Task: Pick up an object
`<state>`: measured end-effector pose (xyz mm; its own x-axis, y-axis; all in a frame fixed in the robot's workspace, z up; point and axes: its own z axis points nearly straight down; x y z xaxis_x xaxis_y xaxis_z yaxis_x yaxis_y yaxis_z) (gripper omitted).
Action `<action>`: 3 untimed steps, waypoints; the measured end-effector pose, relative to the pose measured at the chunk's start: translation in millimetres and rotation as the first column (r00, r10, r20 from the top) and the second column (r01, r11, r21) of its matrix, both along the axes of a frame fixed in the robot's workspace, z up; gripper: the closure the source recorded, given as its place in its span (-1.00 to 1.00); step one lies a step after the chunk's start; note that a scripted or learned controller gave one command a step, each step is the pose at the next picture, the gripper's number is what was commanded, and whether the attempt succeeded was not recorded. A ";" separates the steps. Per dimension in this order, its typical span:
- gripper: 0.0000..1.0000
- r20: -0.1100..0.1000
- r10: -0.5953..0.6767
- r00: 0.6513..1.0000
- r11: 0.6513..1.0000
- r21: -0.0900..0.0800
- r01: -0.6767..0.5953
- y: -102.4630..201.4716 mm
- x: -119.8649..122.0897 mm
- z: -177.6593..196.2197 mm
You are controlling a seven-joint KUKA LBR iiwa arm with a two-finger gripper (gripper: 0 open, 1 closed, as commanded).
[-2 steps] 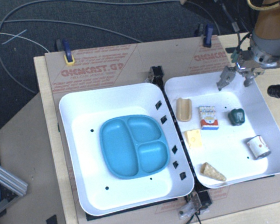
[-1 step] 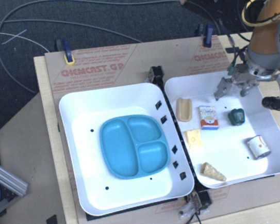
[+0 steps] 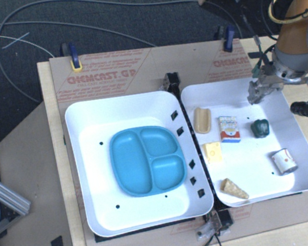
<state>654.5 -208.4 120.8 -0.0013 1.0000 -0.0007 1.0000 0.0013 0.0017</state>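
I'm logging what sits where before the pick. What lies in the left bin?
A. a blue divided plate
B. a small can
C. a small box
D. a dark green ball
A: the blue divided plate lies alone in the left bin, while the other items are in the right bin.

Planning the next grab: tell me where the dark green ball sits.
The dark green ball lies in the right bin, right of the small carton, up-left of the can.
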 end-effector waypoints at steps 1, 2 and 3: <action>1.00 0.005 -0.001 1.000 1.000 -0.002 0.001 -5.8 -6.6 57.1; 1.00 0.007 0.000 1.000 1.000 -0.002 0.000 -6.7 -2.9 123.2; 1.00 0.003 0.000 1.000 1.000 -0.001 0.000 -6.9 -2.0 146.9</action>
